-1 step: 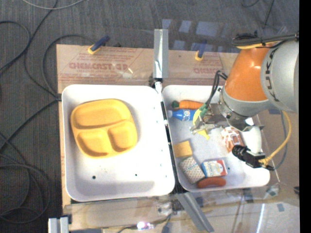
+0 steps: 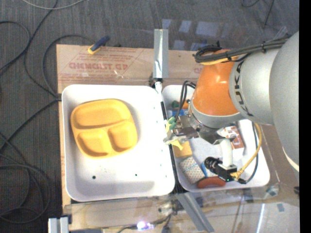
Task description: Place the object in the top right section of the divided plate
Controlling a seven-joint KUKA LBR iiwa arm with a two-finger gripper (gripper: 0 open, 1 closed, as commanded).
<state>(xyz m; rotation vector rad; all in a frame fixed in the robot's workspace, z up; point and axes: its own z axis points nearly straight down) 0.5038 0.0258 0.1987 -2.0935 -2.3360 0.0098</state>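
The yellow divided plate (image 2: 104, 126) lies in the left white bin (image 2: 116, 183), towards its upper left. It has one long section along the top and two smaller ones below. My gripper (image 2: 175, 134) hangs under the grey and orange arm at the left wall of the right bin (image 2: 257, 178), close to the divider between the bins. A small yellow-green object (image 2: 170, 126) shows right at the gripper. Whether it is held or lies underneath is hidden by the wrist.
The right bin holds a reddish-brown piece (image 2: 210, 182) at the front, a pale patterned item (image 2: 190, 168), a tan item (image 2: 183, 150) and a red-and-white packet (image 2: 234, 136). A yellow cable (image 2: 250, 160) loops off the arm. The arm covers most of that bin.
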